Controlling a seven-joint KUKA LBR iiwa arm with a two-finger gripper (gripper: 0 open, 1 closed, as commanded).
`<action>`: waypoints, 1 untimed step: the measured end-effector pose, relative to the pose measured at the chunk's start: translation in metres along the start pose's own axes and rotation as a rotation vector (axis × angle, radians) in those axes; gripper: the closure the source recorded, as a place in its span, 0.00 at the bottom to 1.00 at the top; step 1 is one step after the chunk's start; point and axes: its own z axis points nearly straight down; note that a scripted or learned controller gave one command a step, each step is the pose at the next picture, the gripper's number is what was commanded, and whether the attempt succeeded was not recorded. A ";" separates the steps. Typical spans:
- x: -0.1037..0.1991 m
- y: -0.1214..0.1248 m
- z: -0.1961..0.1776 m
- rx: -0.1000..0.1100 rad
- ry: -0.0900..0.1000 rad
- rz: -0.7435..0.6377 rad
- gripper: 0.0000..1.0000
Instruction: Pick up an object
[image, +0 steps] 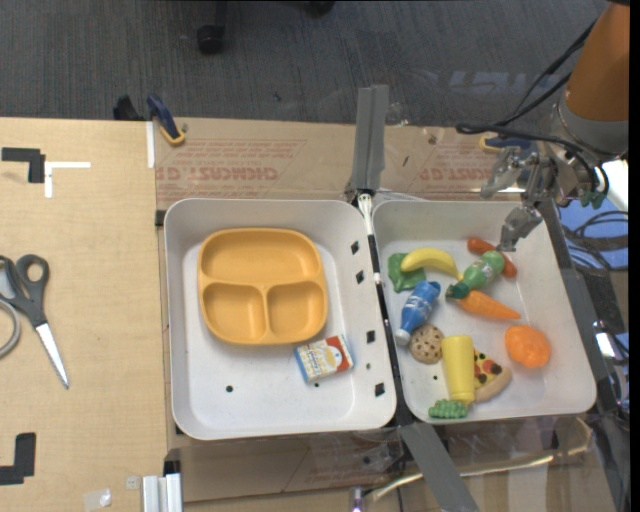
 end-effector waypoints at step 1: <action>0.071 -0.029 0.157 0.001 0.000 -0.004 0.00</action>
